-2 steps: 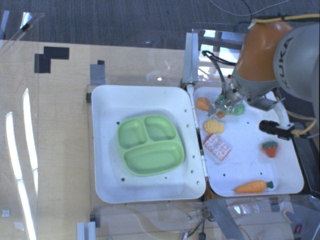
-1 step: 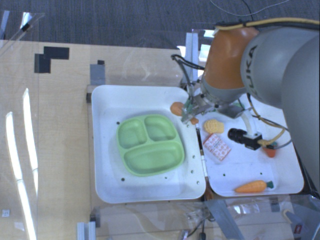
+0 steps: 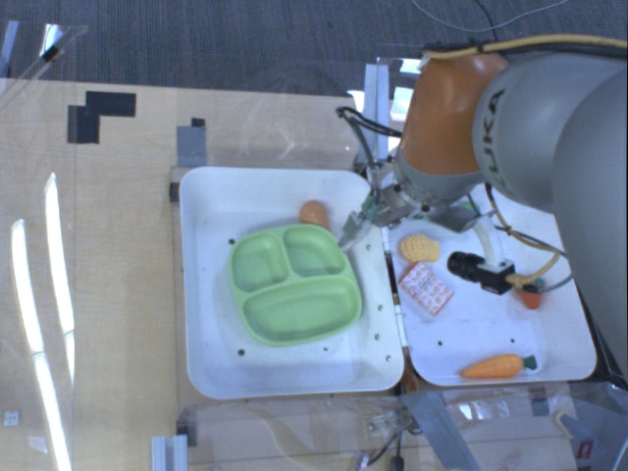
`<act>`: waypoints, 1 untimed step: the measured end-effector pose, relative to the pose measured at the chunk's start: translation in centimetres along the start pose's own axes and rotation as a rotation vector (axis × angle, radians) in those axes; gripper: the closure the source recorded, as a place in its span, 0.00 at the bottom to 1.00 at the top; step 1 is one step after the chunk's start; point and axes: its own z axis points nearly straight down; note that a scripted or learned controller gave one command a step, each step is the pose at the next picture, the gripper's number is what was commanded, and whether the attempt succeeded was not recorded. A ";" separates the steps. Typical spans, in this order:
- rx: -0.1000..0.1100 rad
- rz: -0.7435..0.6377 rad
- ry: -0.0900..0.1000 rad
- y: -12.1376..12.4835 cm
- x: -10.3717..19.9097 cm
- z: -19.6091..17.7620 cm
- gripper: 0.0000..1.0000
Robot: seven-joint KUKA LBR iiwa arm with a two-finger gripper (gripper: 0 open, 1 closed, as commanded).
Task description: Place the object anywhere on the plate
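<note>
Orange object (image 3: 314, 213) beside green plate (image 3: 293, 285); long axis unclear.

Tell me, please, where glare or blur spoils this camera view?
Camera view: bright streaks of glare cross the bench at left; the left bin looks washed out; the green plate is evenly lit and sharp; the gripper is small and soft.

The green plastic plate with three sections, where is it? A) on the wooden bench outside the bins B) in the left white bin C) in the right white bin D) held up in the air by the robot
B: the green three-section plastic plate lies flat on the floor of the left white bin, while the toy carrot and other small toys lie in the right white bin.
</note>
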 end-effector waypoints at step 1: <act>-0.007 -0.004 -0.002 0.2 0.0 -1.2 1.00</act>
